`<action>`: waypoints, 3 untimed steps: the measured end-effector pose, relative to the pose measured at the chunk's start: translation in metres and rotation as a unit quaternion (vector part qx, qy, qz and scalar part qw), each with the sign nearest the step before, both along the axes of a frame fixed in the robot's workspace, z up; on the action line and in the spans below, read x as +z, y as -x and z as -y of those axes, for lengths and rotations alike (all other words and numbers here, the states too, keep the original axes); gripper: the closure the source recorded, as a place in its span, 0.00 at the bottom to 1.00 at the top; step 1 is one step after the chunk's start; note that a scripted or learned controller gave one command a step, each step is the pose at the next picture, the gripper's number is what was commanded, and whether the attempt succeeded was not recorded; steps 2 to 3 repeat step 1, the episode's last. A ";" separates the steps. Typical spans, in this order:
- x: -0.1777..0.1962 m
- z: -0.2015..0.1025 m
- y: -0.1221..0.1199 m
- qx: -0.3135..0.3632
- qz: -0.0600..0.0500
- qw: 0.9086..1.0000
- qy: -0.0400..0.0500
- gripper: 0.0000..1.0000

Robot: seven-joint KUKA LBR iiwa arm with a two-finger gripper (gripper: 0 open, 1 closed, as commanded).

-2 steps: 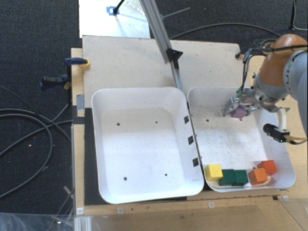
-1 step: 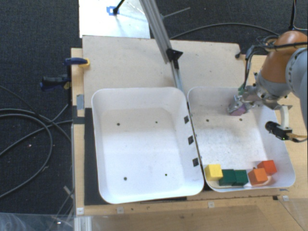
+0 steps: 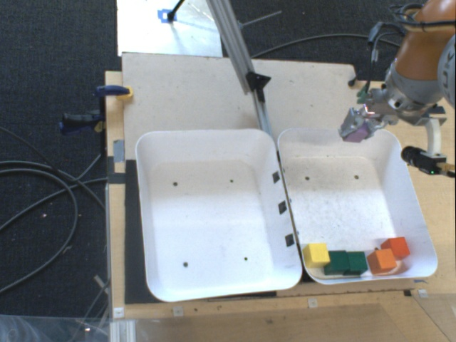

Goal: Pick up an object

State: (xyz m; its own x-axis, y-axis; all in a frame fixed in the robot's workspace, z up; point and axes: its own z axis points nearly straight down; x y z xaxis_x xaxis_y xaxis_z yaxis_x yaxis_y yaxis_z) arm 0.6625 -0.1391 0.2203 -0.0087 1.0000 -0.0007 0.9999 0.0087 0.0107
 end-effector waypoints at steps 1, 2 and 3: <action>-0.120 -0.054 -0.002 -0.003 -0.005 1.000 0.000 1.00; -0.120 -0.054 -0.002 -0.003 -0.005 1.000 0.000 1.00; -0.120 -0.054 -0.002 -0.003 -0.005 1.000 0.000 1.00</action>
